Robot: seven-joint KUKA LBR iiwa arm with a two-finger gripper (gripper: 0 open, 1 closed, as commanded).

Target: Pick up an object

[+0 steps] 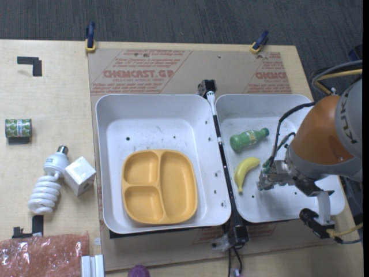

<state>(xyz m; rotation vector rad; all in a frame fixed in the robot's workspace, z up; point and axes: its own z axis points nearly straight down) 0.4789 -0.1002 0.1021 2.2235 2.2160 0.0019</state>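
Two white bins [109, 154] on the bench: claw [268, 180], grip state unclear, hovers beside the banana [245, 172], which could slip away if nudged.

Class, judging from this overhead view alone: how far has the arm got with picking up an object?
Done: the end effector is down in the right bin, beside the banana. In hand: nothing visibly; banana and green bottle lie on the bin floor. Left: grasp and lift one.

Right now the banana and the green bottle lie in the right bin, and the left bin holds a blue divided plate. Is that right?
Not quite. The camera view shows the divided plate in the left bin is yellow, not blue. The banana and green bottle do lie in the right bin.
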